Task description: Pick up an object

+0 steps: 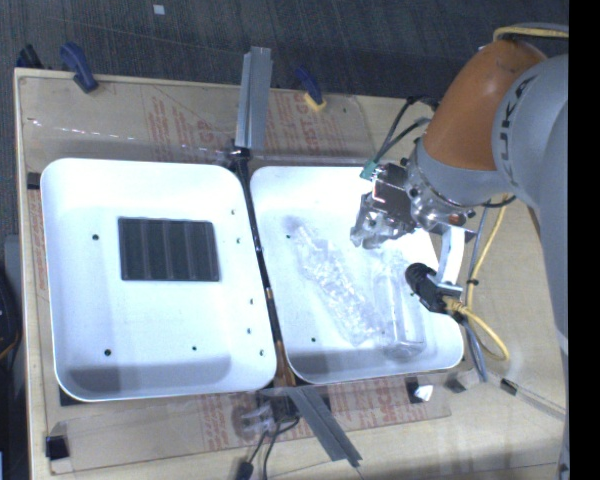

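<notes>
1. Hovering over the upper right part of the right bin [280, 268], with the gripper [378, 223] just above a clear plastic bottle [398, 308]; approach step by the look of it, nothing lifted yet.
2. Cannot tell whether jaws are apart or closed; too blurred at the tip.
3. Lying flat near the bin's right wall, bottle's long axis roughly top to bottom of the frame; which end carries the cap cannot be told.
4. Beside it, crinkled clear plastic [330, 278], running diagonally from upper left to lower right.
5. Next, probably: lower and close across the bottle's narrow width.
</notes>
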Controlling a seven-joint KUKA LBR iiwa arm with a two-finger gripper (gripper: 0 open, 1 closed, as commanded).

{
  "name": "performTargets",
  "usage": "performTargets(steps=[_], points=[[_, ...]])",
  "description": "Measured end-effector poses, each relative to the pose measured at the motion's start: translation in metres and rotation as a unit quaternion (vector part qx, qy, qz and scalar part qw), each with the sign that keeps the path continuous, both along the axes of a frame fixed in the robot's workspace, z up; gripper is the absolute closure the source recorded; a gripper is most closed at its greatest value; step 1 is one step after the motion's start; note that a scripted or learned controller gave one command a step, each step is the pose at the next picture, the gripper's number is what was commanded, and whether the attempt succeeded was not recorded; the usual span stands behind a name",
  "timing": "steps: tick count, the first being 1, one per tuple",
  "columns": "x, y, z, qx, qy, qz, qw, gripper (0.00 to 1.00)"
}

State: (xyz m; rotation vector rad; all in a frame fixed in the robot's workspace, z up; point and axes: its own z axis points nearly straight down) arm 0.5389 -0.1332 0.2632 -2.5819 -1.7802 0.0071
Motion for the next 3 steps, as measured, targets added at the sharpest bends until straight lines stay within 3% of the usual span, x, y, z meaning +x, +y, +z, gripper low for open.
performTargets(steps=[1, 2, 3], points=[[0.000, -0.029, -0.035, -0.0005, 0.000, -0.028, 0.9996, 1.00], [0.000, -0.029, -0.035, -0.0005, 0.000, -0.028, 0.9996, 0.00], [0.006, -0.069, -0.015, -0.0006, -0.002, 0.017, 0.9999, 0.00]])
